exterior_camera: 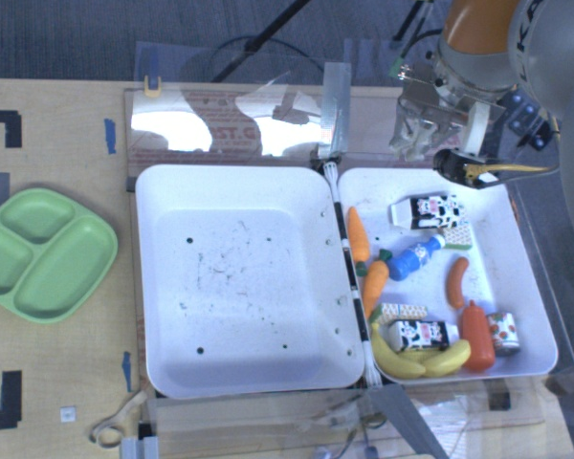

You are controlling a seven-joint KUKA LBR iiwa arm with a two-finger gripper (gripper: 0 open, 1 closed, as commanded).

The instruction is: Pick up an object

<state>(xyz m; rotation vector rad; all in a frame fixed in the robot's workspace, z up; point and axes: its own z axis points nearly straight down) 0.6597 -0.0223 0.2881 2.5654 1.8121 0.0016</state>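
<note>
My gripper (417,140) hangs over the far rim of the right bin (531,285), open, with nothing between its fingers. Just in front of it in that bin lies a cow-patterned carton (429,210). Further forward lie a blue bottle (413,259), two orange carrots (358,234) (374,285) along the left wall, and a sausage (456,282). At the front are a red bottle (476,336), a second cow carton (421,334) and a banana (421,360).
The left bin (239,275) stands beside the right one, a thin divider between them. A green divided plate (43,253) rests on the bench at far left. A small red-and-white box (502,331) sits in the right bin's front corner.
</note>
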